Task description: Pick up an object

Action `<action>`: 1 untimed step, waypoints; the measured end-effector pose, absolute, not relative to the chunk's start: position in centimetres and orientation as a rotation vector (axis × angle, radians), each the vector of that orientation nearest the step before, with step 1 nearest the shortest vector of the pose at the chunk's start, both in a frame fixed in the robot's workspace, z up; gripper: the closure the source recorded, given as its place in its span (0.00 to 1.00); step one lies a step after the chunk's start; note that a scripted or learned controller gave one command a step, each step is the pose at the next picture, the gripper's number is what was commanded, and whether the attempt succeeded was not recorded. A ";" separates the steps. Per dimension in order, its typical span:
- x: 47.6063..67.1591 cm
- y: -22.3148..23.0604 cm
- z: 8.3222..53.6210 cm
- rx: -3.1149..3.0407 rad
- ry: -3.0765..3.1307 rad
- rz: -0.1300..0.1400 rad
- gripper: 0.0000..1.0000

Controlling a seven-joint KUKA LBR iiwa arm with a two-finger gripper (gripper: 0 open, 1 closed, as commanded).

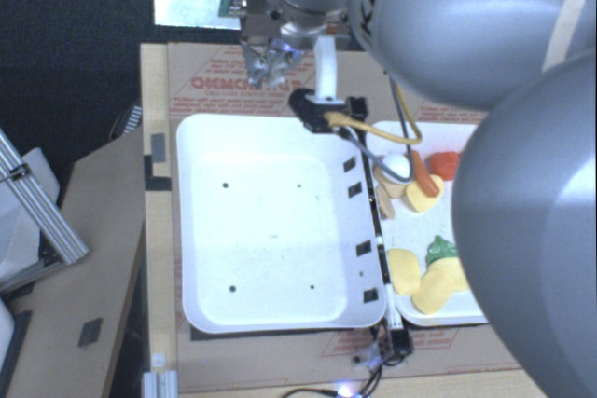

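While the gripper (272, 62) hovers over red "CHEMICAL" cardboard (224, 81), finger state unclear, arm (485, 23) hiding right bin (438, 317), toy food (424, 270).

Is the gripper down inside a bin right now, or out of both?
Out of both. The gripper appears over the printed cardboard beyond the left bin's far rim, away from the toy food in the right bin.
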State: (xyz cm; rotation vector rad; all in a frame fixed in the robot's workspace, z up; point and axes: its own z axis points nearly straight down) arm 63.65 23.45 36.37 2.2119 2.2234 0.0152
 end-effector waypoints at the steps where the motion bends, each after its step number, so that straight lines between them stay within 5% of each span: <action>1: 56.7 23.4 29.6 2.222 2.226 -0.009 1.00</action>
